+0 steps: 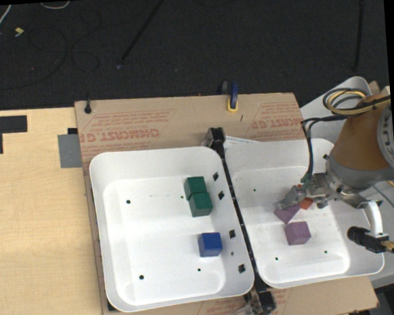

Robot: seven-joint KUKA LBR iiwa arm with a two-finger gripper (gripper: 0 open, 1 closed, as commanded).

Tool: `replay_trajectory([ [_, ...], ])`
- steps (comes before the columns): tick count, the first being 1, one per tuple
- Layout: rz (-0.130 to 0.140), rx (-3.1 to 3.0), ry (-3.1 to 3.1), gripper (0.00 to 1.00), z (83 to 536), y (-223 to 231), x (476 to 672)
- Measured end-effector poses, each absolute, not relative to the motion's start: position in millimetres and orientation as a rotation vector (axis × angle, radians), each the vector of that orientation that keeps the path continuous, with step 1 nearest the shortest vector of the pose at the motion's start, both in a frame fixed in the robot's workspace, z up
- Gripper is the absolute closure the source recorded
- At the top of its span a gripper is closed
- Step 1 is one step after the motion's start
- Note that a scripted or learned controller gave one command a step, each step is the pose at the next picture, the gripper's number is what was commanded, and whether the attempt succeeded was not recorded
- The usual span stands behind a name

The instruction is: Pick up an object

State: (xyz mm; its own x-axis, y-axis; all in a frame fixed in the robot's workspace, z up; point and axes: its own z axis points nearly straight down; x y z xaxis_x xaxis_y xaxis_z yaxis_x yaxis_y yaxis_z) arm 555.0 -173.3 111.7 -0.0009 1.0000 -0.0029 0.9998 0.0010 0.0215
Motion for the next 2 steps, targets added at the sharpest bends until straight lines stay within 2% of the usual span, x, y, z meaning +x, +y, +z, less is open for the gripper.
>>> replay_trajectory([
  [1,0.024,2.205,2.201,0.0,106.0,-153.0,555.0],
  [2,0.031,2.2,2.202,0.0,105.1,-152.0,551.8],
])
